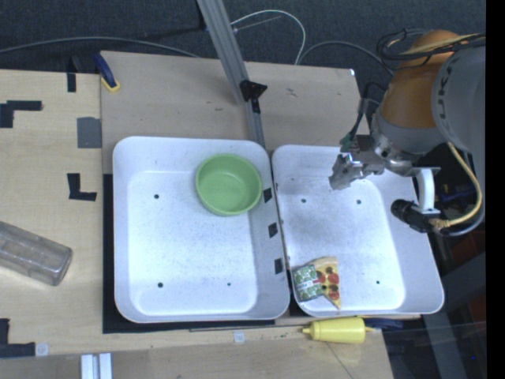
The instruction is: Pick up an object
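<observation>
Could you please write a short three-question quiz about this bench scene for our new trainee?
1. True or false: the round green plastic bowl sits in the right white bin.
2. Which item lies at the right bin's near left corner?
A. clear plastic tube
B. small colourful printed packet
C. yellow bottle
3. Fill in: the end effector is over the ____ bin.

Key:
1. False; it sits in the left white bin.
2. B, the packet.
3. Right.
</observation>
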Robot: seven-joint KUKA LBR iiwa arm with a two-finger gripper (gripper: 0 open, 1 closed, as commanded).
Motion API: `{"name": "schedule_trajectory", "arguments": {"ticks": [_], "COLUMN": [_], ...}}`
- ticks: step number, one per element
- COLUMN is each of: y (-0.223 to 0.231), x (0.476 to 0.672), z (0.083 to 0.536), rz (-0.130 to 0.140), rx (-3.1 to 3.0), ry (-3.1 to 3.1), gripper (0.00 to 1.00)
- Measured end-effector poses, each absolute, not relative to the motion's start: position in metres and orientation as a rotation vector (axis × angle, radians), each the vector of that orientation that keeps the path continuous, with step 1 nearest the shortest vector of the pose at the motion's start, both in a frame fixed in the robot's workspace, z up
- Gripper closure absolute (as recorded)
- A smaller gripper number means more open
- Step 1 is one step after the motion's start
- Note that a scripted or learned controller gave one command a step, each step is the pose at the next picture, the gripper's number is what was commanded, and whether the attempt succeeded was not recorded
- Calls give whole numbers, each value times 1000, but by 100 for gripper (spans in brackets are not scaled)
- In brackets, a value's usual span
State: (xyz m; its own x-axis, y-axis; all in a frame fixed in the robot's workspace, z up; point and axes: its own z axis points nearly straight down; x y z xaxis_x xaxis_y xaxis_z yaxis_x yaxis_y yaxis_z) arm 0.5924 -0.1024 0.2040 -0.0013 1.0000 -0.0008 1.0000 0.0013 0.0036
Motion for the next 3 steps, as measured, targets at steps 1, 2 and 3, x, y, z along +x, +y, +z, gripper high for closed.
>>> {"name": "schedule_trajectory", "arguments": {"ticks": [1,2,3], "y": [-112,-112,-62], "x": [597,598,584], "z": [258,295,270], "rz": [4,3,-3], "rx": [2217,2217,2218], "ry": [2220,2222,2230], "gripper": [100,100,100]}}
